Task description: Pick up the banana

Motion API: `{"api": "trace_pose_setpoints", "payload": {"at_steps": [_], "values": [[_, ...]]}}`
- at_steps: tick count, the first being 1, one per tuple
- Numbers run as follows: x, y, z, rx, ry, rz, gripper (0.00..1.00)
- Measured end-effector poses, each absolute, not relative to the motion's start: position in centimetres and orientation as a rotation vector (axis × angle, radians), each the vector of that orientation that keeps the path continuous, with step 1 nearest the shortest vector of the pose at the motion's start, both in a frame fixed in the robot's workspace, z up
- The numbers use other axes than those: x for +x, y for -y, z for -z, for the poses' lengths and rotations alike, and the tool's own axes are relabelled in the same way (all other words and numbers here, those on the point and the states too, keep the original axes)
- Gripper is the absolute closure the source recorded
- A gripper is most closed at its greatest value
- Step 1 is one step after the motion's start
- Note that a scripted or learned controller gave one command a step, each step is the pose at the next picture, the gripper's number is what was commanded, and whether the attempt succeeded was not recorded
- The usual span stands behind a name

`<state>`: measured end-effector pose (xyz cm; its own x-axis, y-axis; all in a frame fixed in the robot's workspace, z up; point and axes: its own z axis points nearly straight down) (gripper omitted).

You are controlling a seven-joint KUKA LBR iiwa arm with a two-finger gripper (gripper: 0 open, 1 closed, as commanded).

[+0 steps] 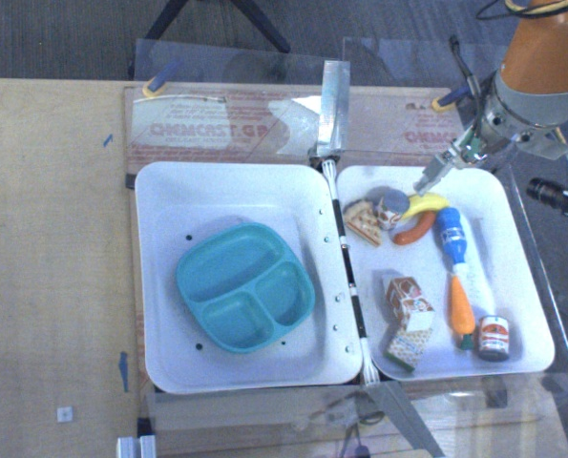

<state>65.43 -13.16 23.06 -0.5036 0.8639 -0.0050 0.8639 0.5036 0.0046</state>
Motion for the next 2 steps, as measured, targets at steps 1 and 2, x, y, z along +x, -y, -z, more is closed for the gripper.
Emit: {"api": "trace_pose_setpoints", "payload": {"at_steps": [1, 2], "values": [[65.6, 17.5, -10.8, 1.902, -2.499, 0.000, 0.00], [65.8, 17.4, -12.0, 1.895, -2.497, -0.001, 1.00]]}}
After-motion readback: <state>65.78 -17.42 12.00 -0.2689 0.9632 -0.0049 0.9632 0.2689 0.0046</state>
